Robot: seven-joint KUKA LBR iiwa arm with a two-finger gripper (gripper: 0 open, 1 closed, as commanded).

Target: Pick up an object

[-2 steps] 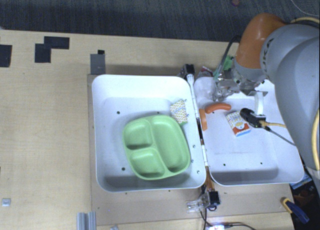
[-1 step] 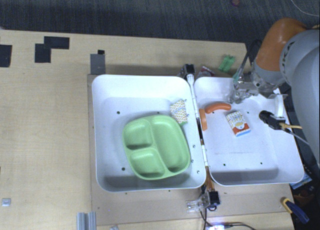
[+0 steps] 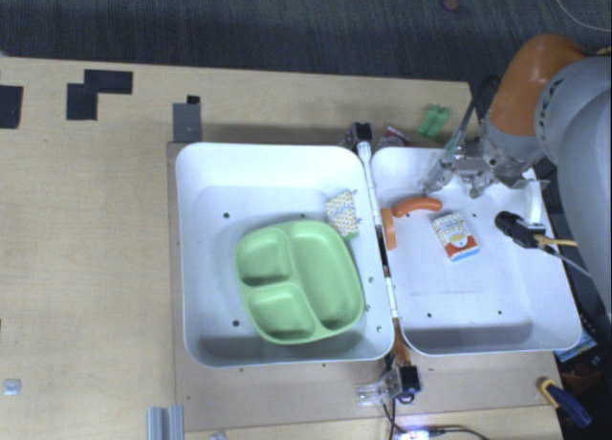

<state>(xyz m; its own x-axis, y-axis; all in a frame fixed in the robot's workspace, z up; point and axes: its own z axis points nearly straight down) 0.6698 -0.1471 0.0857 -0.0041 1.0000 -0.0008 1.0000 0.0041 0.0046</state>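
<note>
Two white bins sit side by side on the pale wooden bench (image 3: 86, 266), the left bin (image 3: 206, 237) and the right bin (image 3: 478, 314) meeting along a shared middle edge.

The left bin holds a green plate (image 3: 299, 280) with three sections, lying flat and a little turned, close to the near wall. Just beyond the plate's far right corner a small patterned pouch (image 3: 342, 210) rests against the bin's right wall.

The right bin holds an orange sausage-shaped piece (image 3: 417, 206) lying crosswise near its left wall. A small box (image 3: 454, 235), white and orange with a blue end, lies flat just to the right of the orange piece and apart from it.

The grey arm (image 3: 579, 122) with its orange band (image 3: 526, 79) comes in from the right. The gripper (image 3: 454, 187) hangs over the far part of the right bin, near the orange piece and the box. Its fingers (image 3: 435, 180) appear spread apart with nothing between them, and it grips neither thing.

Outside the bins, a small green thing (image 3: 435, 122) lies on the bench just past the right bin's far edge. Dark tape patches (image 3: 96, 94) mark the bench at far left.
</note>
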